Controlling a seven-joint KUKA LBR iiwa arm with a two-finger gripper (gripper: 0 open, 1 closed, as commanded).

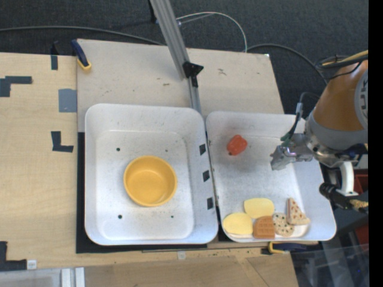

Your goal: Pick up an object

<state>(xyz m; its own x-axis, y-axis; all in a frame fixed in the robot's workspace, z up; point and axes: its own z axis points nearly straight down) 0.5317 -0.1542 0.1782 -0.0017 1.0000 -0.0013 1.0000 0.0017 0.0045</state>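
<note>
A small red object (237, 145) lies in the upper left part of the right bin (263, 124). Along that bin's front edge sit several toy foods: two yellow pieces (258, 207) (238, 224), an orange waffle-like piece (264, 227), a speckled cookie (280, 224) and a tan wedge (295, 211). My gripper (282, 157) hangs over the right side of the right bin, to the right of the red object and apart from it. The arm's orange band (341, 103) is above it at the right.
A yellow bowl (150, 180) stands in the middle of the left bin (102, 130). A grey metal pole (170, 28) slants down from the top to the bins' shared rear corner. Cables run across the dark floor behind the bench.
</note>
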